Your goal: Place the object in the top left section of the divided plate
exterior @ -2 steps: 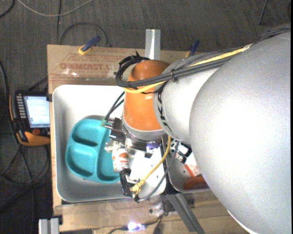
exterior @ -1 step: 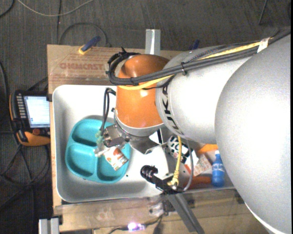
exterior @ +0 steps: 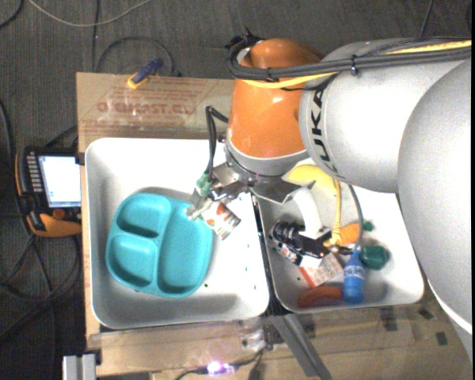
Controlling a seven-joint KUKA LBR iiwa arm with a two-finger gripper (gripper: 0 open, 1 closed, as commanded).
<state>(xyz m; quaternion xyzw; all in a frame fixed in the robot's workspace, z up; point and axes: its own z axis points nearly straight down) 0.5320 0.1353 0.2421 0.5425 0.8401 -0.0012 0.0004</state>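
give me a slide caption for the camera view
KUKA arm's gripper beside a small can at the right rim of the teal divided plate in the left bin; clutter in the right bin.

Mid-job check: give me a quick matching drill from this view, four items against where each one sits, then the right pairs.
Items:
1. teal divided plastic plate
2. small white can with red-orange label
3. blue plastic bottle
4. handheld pendant with lit screen

Places:
A. right bin, near its front edge
B. off the bench, to the left
C. left bin, left half
D. left bin, at the plate's right rim, under the gripper

Pairs: 1-C, 2-D, 3-A, 4-B
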